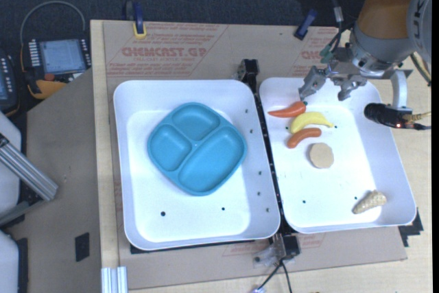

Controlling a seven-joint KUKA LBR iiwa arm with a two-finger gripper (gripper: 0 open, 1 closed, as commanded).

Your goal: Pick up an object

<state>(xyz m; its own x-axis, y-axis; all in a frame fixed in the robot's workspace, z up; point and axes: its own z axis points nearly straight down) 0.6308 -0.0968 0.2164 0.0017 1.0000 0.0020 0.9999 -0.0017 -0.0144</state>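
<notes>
Fingers (307, 88) of the gripper (326, 87) stand apart, clamped on nothing, above the far end of the right bin (394, 168). Just below lie a chilli (288, 110), banana (310, 122) and sausage (302, 138), bunched close. To grip well, I'd drop straight onto the chilli, jaws straddling its narrow width, clear of the banana.

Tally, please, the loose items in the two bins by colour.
Blue: 1, divided plate
Orange-red: 2, chilli, sausage
Yellow: 1, banana
Tan: 2, round biscuit, pastry
Total: 6
</notes>
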